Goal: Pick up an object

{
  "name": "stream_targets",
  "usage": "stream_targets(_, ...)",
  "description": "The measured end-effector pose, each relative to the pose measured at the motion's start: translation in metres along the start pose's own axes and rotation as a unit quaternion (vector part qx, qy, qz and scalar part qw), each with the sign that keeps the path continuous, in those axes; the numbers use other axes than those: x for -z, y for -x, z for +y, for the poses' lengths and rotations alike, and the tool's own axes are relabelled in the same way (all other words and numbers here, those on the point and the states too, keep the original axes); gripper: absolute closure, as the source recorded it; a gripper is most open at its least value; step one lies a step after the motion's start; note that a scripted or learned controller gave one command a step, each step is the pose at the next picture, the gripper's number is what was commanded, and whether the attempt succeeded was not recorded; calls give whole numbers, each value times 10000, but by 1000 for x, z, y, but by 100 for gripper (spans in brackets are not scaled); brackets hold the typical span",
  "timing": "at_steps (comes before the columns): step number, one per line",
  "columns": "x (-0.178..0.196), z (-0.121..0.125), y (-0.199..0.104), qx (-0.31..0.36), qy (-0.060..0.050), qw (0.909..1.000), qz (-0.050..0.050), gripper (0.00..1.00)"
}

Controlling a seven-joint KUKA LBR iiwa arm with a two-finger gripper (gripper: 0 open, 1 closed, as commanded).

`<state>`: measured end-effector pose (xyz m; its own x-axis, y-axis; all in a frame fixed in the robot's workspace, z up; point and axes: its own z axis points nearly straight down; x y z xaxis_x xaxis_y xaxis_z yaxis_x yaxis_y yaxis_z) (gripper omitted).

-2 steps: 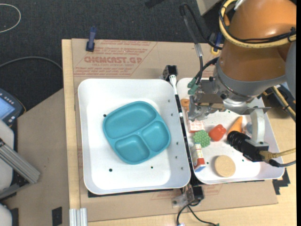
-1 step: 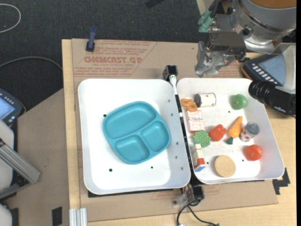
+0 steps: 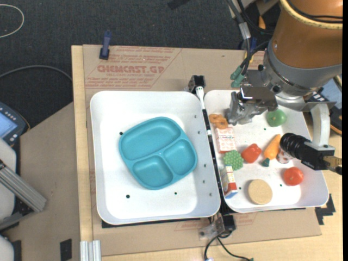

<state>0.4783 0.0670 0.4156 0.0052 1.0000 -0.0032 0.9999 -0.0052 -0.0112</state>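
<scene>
Hovering: our gripper hangs over the right bin's far-left corner | grip: we cannot tell | targets: toy foods clustered below, orange piece nearest | blue tray sits alone in left bin

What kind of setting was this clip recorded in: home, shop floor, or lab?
Most likely a robotics lab bench: a robot arm reaches over two white bins, toy food such as a plastic carrot fills one, and loose cables trail across the dark floor.

dark carpet floor with cables around a cardboard-topped bench
</scene>
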Motion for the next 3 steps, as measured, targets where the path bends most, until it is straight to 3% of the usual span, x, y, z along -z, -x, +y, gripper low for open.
stream_targets(1, -88, 0, -54, 50, -3, 10000, 9, 100)
stream_targets(2, 10, 1, -70, 43, 117, 9999, 37, 100)
stream_targets(3, 15, 1, -69, 33, 74, 10000, 18, 100)
